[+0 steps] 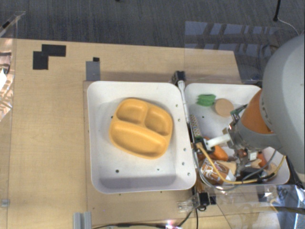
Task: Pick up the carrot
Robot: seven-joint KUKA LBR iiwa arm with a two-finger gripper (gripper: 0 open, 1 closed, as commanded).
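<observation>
No legible text or labels.

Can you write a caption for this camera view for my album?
Robot's pincer reaches down by the carrot in the right bin; a yellow tray sits left.

Yellow tray (141, 128); white bins (95, 142); orange carrot (219, 152); green piece (206, 99).

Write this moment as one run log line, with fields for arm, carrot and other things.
arm: low over right bin | carrot: in bin, beside gripper, not seen held | left bin: yellow tray
</observation>
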